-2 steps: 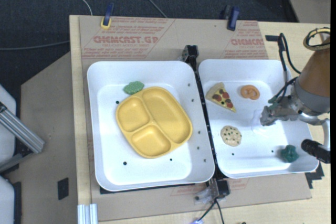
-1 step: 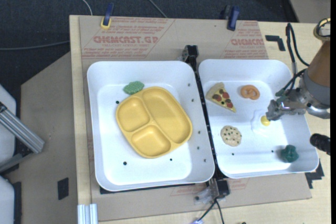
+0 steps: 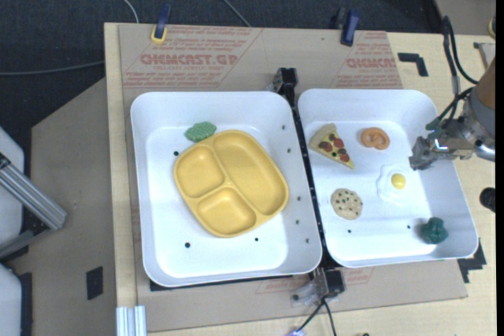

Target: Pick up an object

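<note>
Pincer point(image 3: 421, 156): at the right edge of the frame, over the right rim area of the right bin point(image 3: 370, 102), reaching in from the grey arm point(image 3: 484, 114); whether it is apart or together cannot be told, and nothing shows between its tips. Fried egg point(image 3: 393, 184): just left of and below the pincer, on the bin floor, close but apart from it. Pretzel point(image 3: 375, 138): upper middle of the right bin. Pizza slice point(image 3: 332, 145): upper left of the same bin. Cookie point(image 3: 346, 203): lower left of that bin, below the pizza slice. Dark green item point(image 3: 432, 230): lower right corner of the right bin. Left bin point(image 3: 157, 248): holds a yellow divided plate point(image 3: 229, 181) at its centre, three compartments, with a green leafy piece point(image 3: 201, 131) touching the plate's upper left rim. Worktop point(image 3: 236, 51): brown board bearing both bins side by side.
</note>
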`<state>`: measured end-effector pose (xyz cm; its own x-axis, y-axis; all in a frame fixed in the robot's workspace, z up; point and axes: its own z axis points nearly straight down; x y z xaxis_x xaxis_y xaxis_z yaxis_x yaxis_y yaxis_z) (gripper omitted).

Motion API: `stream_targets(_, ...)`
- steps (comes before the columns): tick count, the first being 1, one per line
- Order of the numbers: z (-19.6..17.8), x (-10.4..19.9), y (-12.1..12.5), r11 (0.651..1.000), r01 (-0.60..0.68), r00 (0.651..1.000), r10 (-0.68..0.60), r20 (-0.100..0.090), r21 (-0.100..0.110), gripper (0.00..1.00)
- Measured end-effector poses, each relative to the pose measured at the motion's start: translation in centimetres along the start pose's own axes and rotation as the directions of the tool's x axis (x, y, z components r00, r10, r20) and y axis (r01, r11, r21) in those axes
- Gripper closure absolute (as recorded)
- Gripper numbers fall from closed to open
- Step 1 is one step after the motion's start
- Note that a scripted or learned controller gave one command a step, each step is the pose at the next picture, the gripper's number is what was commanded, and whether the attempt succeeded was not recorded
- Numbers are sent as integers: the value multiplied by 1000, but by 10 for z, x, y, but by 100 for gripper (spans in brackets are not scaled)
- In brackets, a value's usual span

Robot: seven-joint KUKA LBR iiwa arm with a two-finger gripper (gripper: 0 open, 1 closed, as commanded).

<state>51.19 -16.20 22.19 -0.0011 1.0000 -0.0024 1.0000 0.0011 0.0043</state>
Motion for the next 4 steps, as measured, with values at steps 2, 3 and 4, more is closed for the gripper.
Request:
stream_targets(2, 16, 87, 55, 1000, 2, 1000, -2, -2, 1, 100)
stream_targets(3, 1, 134, 76, 1000, 4, 1000, -4, -3, 0, 100)
stream_targets(4, -9, 188, 96, 1000, 4, 1000, -4, -3, 0, 100)
